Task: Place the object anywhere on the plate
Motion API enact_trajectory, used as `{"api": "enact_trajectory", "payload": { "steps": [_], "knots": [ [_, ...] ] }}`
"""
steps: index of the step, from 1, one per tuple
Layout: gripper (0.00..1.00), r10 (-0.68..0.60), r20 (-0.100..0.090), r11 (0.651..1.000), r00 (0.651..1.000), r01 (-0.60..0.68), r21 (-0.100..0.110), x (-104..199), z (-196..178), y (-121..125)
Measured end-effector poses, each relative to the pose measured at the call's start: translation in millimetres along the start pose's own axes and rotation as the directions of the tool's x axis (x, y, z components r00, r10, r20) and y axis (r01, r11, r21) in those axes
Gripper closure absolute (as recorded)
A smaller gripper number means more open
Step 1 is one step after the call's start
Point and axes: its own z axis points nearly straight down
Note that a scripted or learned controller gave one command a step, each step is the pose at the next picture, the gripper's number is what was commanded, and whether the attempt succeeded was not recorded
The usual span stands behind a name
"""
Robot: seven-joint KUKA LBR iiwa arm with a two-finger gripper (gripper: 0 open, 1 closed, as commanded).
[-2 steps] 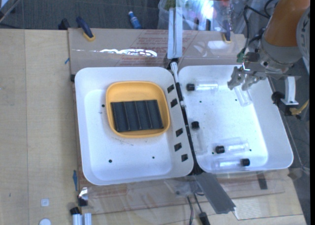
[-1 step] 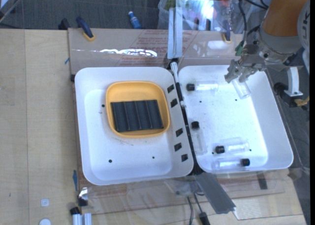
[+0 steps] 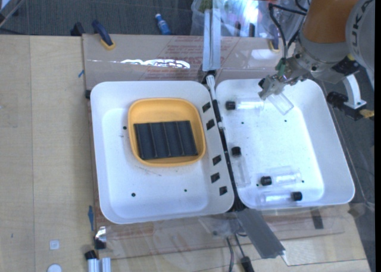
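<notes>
In the camera view, your gripper (image 3: 272, 88) hangs over the far part of the right bin (image 3: 333, 146). I cannot tell its state from here. A clear vial seems to sit at its tip (image 3: 283, 102), tilted, though whether it is clamped is not plain.

The plate (image 3: 138, 113) lies in the left bin (image 3: 113, 193), well apart from the gripper and to its left across the divider. A dark ridged block (image 3: 166, 140) already rests on it, long axis left-right.

Count: one plate, one dark block, two bins. Clear black-capped vials in the right bin: one just left of the gripper (image 3: 244, 105), one by the divider (image 3: 239, 163), two at the near edge (image 3: 280, 179) (image 3: 280, 197). The coming carry runs leftward.
</notes>
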Motion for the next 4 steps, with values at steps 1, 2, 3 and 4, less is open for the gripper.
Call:
{"api": "enact_trajectory", "payload": {
  "steps": [1, 2, 3, 4],
  "knots": [
    [1.00, -0.260, -0.002, 0.966, 0.966, 0.260, 0.001, 27, -6, 10],
    [1.00, -0.490, 0.001, 0.872, 0.872, 0.490, -0.002, 61, -17, 24],
    [1.00, -0.688, -0.004, 0.725, 0.725, 0.688, 0.000, 63, 30, -9],
    [0.00, -0.688, -0.003, 0.726, 0.726, 0.688, -0.001, 63, 29, -9]
  ]
}}
